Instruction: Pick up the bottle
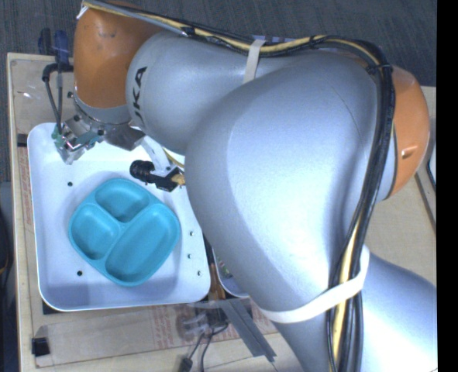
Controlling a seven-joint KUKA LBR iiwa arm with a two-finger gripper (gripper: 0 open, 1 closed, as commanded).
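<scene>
**Ana:** What does the bottle look like, and where is it?

**Ben:** I cannot tell either one. The grey arm [290, 169] sprawls across most of the desk [27, 76] and covers nearly all of the right bin [222, 284]. A pale curved bit of that bin's rim peeks out from under the arm, just beside the left bin's near right corner.

**Ana:** And the hand?

**Ben:** The hand [72, 142] sits over the far left corner of the left bin [46, 208], close to the white wall and right below the orange band [97, 45]. From this slant it reads as a small cluster of metal parts with a fleck of green. I cannot tell whether it is apart or together, nor whether anything is in it.

**Ana:** What is in the left bin, then?

**Ben:** A blue plate [124, 229], lying flat on the white floor, roughly in the middle and a little toward the near side. It is divided into three compartments: two smaller ones on the far and left sides and a larger one toward the near right. A few small dark spots dot the bin's floor around it. The plate is apart from the hand, with bare white floor between them. The arm overhangs the bin's right edge, and pale desk shows along its far left side.
</scene>
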